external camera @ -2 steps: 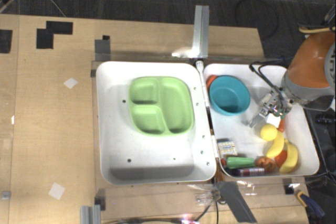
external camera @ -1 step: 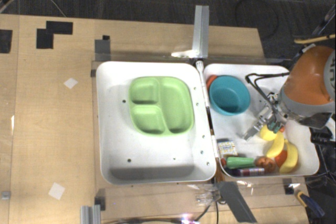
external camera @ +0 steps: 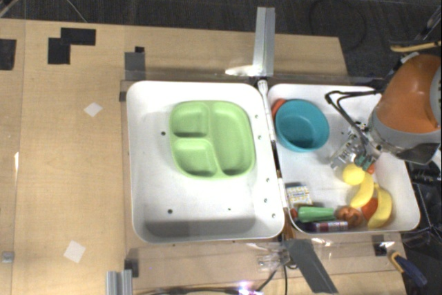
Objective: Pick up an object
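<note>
While poised low in the right bin [external camera: 324, 166] of two, gripper [external camera: 353, 152], open-or-closed state unreadable, just beside one lemon [external camera: 353, 175], near one banana [external camera: 364, 193], one blue bowl [external camera: 302, 124]; one green divided tray [external camera: 210, 138] in the left bin [external camera: 148, 169].

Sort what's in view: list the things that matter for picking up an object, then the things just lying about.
For the job:
gripper
yellow lemon-like toy beneath it
banana
right bin

Lying about:
blue bowl
green divided tray
left bin
markers
</note>
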Controlling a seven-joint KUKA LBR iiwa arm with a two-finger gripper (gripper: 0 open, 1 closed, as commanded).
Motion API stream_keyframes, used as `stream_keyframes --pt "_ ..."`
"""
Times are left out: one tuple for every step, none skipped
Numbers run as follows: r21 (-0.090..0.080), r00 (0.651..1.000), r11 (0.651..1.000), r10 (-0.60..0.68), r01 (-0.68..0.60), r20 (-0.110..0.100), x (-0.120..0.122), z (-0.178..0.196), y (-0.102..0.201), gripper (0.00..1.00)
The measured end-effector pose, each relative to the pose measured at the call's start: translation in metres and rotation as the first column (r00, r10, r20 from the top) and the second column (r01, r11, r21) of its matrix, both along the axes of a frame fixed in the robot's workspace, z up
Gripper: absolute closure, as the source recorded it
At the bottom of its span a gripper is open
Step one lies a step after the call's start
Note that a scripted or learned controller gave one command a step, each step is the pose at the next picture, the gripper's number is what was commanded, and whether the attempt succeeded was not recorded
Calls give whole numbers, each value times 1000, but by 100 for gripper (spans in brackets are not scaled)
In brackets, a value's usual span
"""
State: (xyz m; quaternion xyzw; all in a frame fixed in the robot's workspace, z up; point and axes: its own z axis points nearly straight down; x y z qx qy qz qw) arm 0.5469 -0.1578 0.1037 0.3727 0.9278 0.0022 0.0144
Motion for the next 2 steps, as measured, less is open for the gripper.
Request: stream_keyframes --pt "6 992 992 -129 129 -14 23 94 24 100" --pt "9 961 961 -277 278 -19 57 141 62 100"
